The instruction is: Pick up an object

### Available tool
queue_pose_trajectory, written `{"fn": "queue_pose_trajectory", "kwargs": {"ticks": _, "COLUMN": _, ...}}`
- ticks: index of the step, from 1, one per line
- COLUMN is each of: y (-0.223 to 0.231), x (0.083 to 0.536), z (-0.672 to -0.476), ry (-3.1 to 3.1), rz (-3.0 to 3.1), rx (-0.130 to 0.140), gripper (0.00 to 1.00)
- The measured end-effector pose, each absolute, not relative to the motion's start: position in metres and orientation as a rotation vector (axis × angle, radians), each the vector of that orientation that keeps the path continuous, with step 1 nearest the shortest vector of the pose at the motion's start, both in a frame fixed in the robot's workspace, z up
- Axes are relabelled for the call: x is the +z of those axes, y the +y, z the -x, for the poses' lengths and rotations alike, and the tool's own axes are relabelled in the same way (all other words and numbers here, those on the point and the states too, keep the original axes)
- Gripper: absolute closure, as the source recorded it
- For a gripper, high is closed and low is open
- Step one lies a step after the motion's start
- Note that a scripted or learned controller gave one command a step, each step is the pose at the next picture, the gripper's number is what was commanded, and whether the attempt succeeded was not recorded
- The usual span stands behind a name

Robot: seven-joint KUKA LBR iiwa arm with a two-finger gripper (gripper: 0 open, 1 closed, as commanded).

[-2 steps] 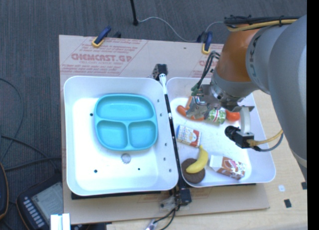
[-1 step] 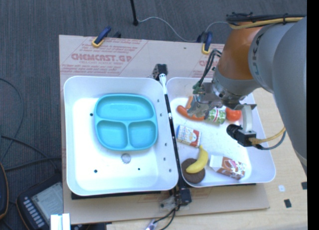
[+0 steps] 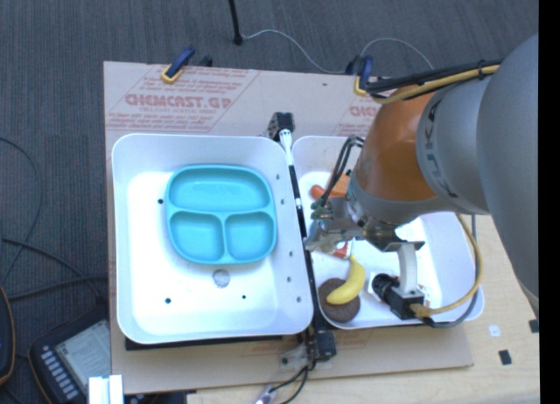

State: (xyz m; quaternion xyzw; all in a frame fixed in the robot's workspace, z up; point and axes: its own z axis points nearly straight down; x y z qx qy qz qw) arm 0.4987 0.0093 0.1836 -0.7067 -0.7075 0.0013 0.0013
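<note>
Over the right bin [image 3: 457, 234], hard against its left wall, you have the gripper [image 3: 325, 234], hanging low under the grey arm with its orange band. The wrist covers much of it from above, so you cannot tell whether it stands wide or narrow, and you can see nothing held in it.

Just below the gripper and a little to its right lies the banana [image 3: 351, 282], curved and yellow, apart from the gripper and resting on the bin floor. Touching the banana's lower end, further below the gripper, is a brown round piece [image 3: 339, 301], near the bin's front corner. Above the gripper, close to the same left wall, you will see a small orange piece [image 3: 322, 191], partly hidden by the arm's cables.

To the gripper's left, across the wall between the bins, the left bin [image 3: 124, 219] holds a blue divided plate [image 3: 220, 215], lying flat with three compartments. Below that plate, well to the gripper's left, is a small pale round thing [image 3: 221, 278], too small for you to identify.
</note>
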Motion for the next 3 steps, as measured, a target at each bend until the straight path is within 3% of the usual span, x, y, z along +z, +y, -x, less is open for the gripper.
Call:
{"fn": "queue_pose_trajectory", "kwargs": {"ticks": 1, "y": 0.009, "x": 0.193, "z": -0.499, "ry": -2.222, "rz": 2.219, "rx": 0.005, "gripper": 1.00}}
{"fn": "queue_pose_trajectory", "kwargs": {"ticks": 2, "y": -0.056, "x": 0.184, "z": -0.518, "ry": -2.220, "rz": 2.224, "rx": 0.004, "gripper": 1.00}}
{"fn": "queue_pose_trajectory", "kwargs": {"ticks": 3, "y": -0.055, "x": 0.184, "z": -0.518, "ry": -2.220, "rz": 2.223, "rx": 0.003, "gripper": 0.00}}
